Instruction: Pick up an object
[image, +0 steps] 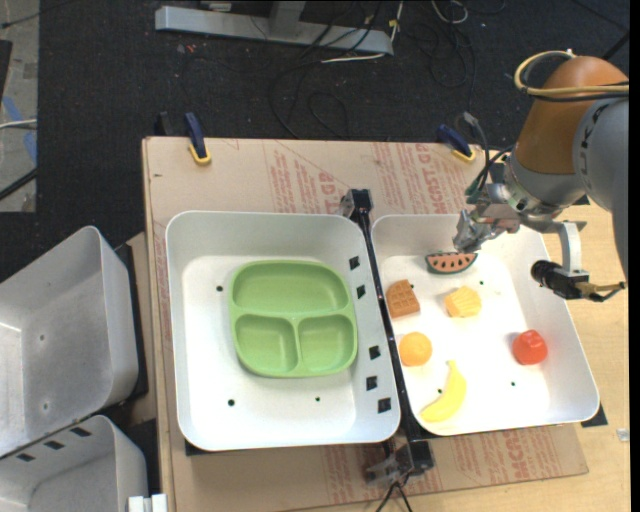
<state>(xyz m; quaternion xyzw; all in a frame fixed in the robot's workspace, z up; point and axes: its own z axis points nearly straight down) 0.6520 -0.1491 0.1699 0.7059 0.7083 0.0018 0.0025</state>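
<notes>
The right bin (575, 375) holds several toy foods: a watermelon slice (451, 263) at the back, a brown waffle-like block (402, 298), a yellow cheese-like cube (462, 301), an orange (415, 348), a red pepper-like piece (530, 347) and a banana (446, 394). My gripper (470, 238) hangs at the bin's back, just above and to the right of the watermelon slice, its tip close to the slice's upper edge. Nothing is seen held by it.
The left bin (190, 330) holds a green divided plate (294, 317). A black clamp bar (372, 290) runs between the bins. Two blue-yellow clamps (198, 140) (457, 140) sit on the cardboard's far edge. Grey tubs (55, 330) stand at the left.
</notes>
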